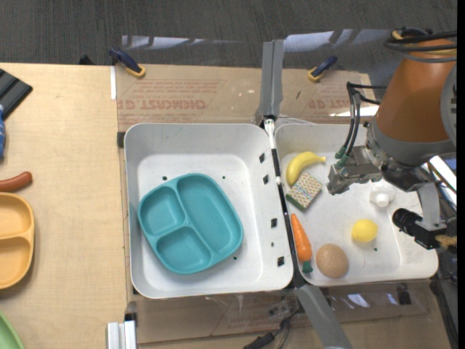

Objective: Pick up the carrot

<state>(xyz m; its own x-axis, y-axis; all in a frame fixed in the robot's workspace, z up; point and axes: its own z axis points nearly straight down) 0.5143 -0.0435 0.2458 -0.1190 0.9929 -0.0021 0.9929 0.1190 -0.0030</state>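
Camera view gives me the carrot (300, 239) lying against the left wall of the right bin (407, 271), near the front, its green end toward the front edge and its long axis running roughly front to back. My gripper (346, 178) hangs above the middle of that bin, behind and to the right of the carrot, with nothing between its fingers; how wide they stand I cannot tell. I judge I must come forward and left, past the sponge (304, 190), turning to span the carrot's short width.

Pale wooden tabletop (65, 122), brown cardboard sheet (189, 97) clamped at the back, dark grey floor (182, 9) beyond.
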